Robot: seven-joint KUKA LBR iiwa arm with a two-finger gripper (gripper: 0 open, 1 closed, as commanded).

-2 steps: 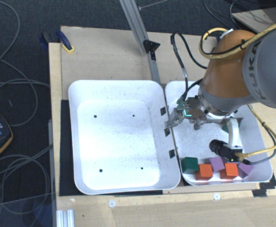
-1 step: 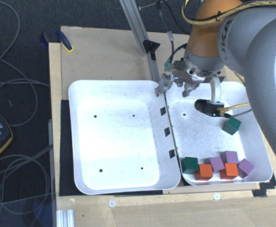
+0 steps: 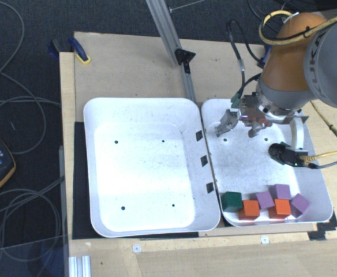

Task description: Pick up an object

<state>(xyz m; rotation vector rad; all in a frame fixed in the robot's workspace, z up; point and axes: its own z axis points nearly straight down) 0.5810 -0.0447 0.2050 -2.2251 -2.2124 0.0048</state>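
My gripper (image 3: 240, 124) hangs over the upper part of the right bin (image 3: 321, 195), its two fingers spread apart with nothing between them. Along that bin's near wall lie several small blocks: a green block (image 3: 232, 200), an orange block (image 3: 250, 209), a purple block (image 3: 265, 199), another orange block (image 3: 281, 207) and two more purple blocks (image 3: 283, 190) (image 3: 299, 203). The blocks sit well below the gripper in the view, apart from it.
The left bin (image 3: 93, 172) stands beside the right one. A metal pole (image 3: 168, 33) slants across the bench top behind the bins. A black cable fitting (image 3: 287, 153) hangs from the arm over the right bin. Cables lie on the floor at left.
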